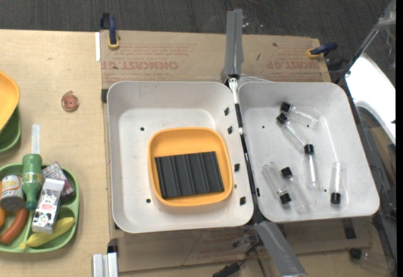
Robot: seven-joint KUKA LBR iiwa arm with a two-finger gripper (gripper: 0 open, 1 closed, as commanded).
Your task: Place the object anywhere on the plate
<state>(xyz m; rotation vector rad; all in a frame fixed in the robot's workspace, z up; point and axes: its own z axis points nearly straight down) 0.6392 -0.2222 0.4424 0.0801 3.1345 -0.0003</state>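
An orange, rounded-square plate point(189, 136) lies in the middle of the left white bin point(126, 143). On the plate rests a flat black ribbed slab point(190, 175), lying level and covering most of the plate's inner floor. Several clear vials with black caps lie scattered in the right white bin point(264, 106), among them one near the back point(300, 116), one in the middle point(311, 165) and one at the front right point(337, 182).
A green tray point(66, 225) with toy food and a small bottle sits on the wooden table at far left, behind it an orange-yellow bowl point(6, 102). Cardboard point(170, 58) lies under the bins, held by clamps at its back corners.
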